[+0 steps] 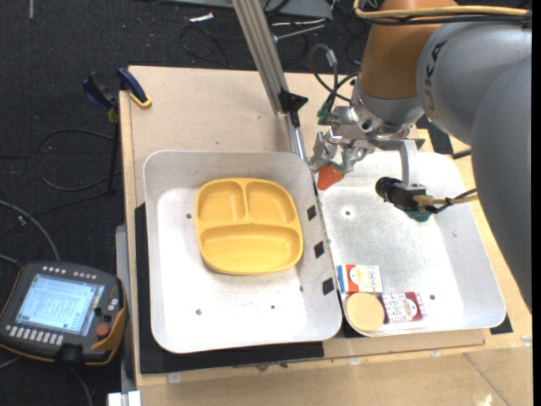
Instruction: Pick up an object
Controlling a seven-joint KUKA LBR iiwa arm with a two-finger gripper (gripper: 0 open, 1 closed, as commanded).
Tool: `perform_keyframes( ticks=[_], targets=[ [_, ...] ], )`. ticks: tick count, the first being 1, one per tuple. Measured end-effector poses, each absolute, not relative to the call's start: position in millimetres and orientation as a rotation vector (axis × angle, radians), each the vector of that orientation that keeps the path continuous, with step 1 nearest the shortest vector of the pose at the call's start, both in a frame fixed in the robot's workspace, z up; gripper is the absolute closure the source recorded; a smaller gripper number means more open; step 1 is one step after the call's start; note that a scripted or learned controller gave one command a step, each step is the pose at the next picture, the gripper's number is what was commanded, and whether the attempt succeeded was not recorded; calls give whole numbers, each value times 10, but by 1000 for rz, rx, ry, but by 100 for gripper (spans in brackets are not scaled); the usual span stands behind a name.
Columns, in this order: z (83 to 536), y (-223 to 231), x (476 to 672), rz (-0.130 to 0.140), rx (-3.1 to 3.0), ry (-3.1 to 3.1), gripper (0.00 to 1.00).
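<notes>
Hovering just past the far right corner of the yellow divided plate [249, 248], the gripper [338, 161] is pointing down over the seam where the left bin [169, 227] and the right bin [439, 252] are meeting. The arm [473, 66] is reaching in from the plate's right, with the wrist bending down toward that corner.

The task's thing, a small red-orange object [330, 177], is sitting right at the gripper's tip, just off the plate's far right corner. Key relation: the object is lying directly below the tool and slightly plate-ward of it, touching it or nearly so. It is too small and blobby to be showing any long axis.

Gripper state: I cannot tell how far it is opening, or whether it is clamping the red-orange object or only sitting over it. The metal parts are blurring together there.

Well off to the plate's near right, an orange-and-white carton [359, 276] is lying flat. A round tan disc [366, 311] is lying just nearer the camera. A red-and-white carton [402, 305] is lying beside the disc, on the side away from the plate.

Judgement: the grasp on the red-orange object is probably under way. The next move is calling for a straight lift, away from the plate corner. The risk is the object slipping out or catching on the bin rim at the seam.
</notes>
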State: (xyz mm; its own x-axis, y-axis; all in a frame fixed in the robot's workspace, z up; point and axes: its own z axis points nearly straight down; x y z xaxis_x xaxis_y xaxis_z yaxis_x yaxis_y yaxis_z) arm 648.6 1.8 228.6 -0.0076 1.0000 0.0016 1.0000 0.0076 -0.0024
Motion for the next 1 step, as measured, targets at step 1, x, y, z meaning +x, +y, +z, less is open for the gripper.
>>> perform_keyframes(
  ticks=[1],
  targets=[
    [2333, 630, 6324, -1, -2209, -2229, 100]
  ],
)
